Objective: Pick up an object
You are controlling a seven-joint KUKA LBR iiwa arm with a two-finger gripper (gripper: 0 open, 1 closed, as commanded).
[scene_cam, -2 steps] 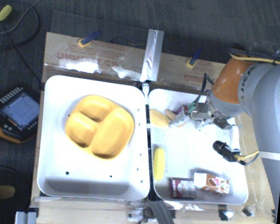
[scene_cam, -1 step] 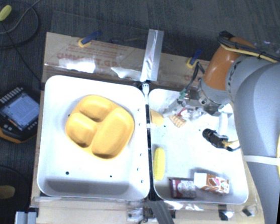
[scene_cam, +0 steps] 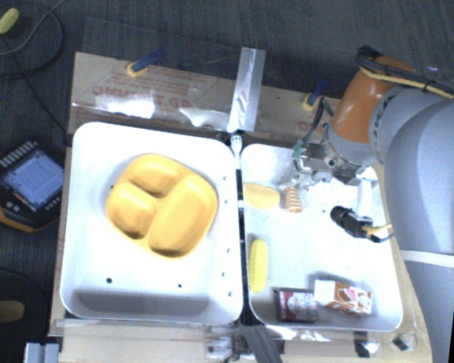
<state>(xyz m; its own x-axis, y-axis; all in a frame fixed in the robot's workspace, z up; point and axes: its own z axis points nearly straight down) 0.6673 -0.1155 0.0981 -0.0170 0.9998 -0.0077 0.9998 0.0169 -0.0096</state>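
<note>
One small ridged pastry [scene_cam: 292,199] lies in the right bin's [scene_cam: 382,319] far corner, directly beneath my gripper [scene_cam: 304,171]; whether I am spread or closed cannot be told.

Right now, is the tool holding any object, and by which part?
It cannot be told: the tool is low over the small ridged object, but no grip is visible.

Left bin [scene_cam: 85,200] holds the bread [scene_cam: 161,204]; right bin [scene_cam: 381,261], at 3 o'clock, holds corn [scene_cam: 258,264], with cartons [scene_cam: 323,302] at 5 o'clock.
</note>
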